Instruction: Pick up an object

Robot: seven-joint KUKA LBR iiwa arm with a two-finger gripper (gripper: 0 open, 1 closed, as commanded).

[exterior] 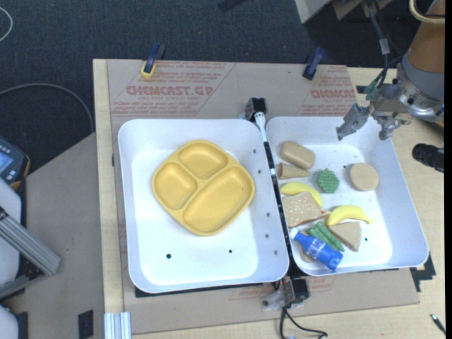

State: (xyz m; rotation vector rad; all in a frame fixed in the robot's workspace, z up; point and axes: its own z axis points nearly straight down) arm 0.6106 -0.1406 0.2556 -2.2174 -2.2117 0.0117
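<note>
My gripper (369, 126) hangs open above the far edge of the right bin (406, 210), with nothing between its fingers. Below it in that bin lie a tan bread roll (296, 154), a green broccoli piece (327, 181), a round beige cookie (364, 176), two yellow bananas (300, 189) (347, 215), a slice of toast (302, 208), green beans (326, 235), a sandwich wedge (350, 236) and a blue bottle (318, 249). The cookie is the nearest item to the gripper.
The left bin (134, 189) holds a yellow divided plate (203, 186). A black divider clip (256, 108) sits between the bins at the far side. Blue clamps (152, 60) (313, 63) hold the cardboard base at the back.
</note>
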